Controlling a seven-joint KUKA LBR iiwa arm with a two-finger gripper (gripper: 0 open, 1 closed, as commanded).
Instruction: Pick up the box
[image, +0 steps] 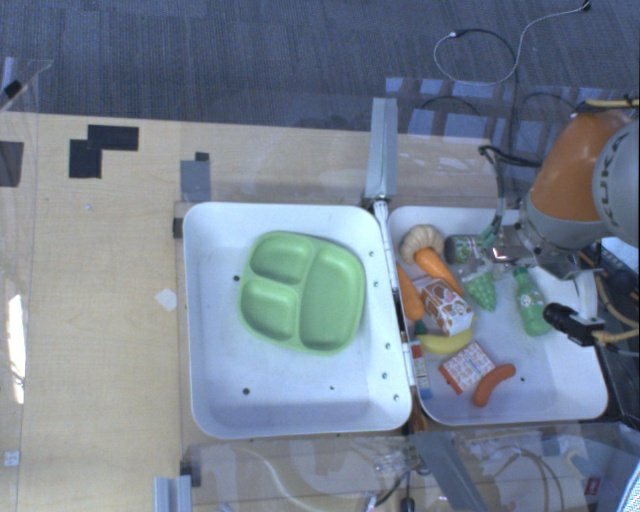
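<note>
A green divided plate (303, 291) lay in the left bin (215, 400). In the right bin (570, 395), a small box (466, 366) sat at six o'clock from a carton (444, 305), a sausage (493, 383) touching it.

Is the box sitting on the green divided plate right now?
No, the box lies in the right bin among the toy food, while the green plate sits in the left bin.

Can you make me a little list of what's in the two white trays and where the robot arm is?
left bin: shallow white bin holding a green divided plastic plate
right bin: shallow white bin with toy food
box: small carton with a red and white print, near the right bin's middle
other items: orange toy carrot, yellow toy banana, red toy sausage, green toy bottle
arm: grey and orange arm above the right bin's far right side
box status: lying in the bin, not picked up
</note>
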